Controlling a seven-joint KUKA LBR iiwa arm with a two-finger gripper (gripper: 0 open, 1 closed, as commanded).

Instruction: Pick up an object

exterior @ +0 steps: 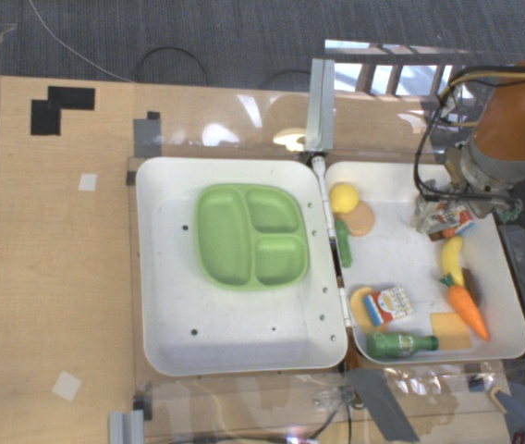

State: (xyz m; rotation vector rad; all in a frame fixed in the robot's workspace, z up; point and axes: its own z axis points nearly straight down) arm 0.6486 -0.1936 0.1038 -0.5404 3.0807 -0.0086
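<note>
My gripper (444,216) hangs over the back right of the right bin (401,257), below the arm's orange band. A small red, white and blue packet (450,221) lies right under its tip; whether it is gripped is hidden. In front of it lie a yellow banana (453,259) and an orange carrot (467,310). A yellow lemon (343,198) and a tan round piece (360,220) sit at the bin's back left. A small printed box (393,303), a green bottle (401,344) and a yellow cheese block (451,329) lie along the front.
The left bin (170,322) holds a green divided plate (250,236). A green stick-like item (342,245) lies against the divider between the bins. A metal post (319,109) stands behind the bins. Black cables loop beside the wrist.
</note>
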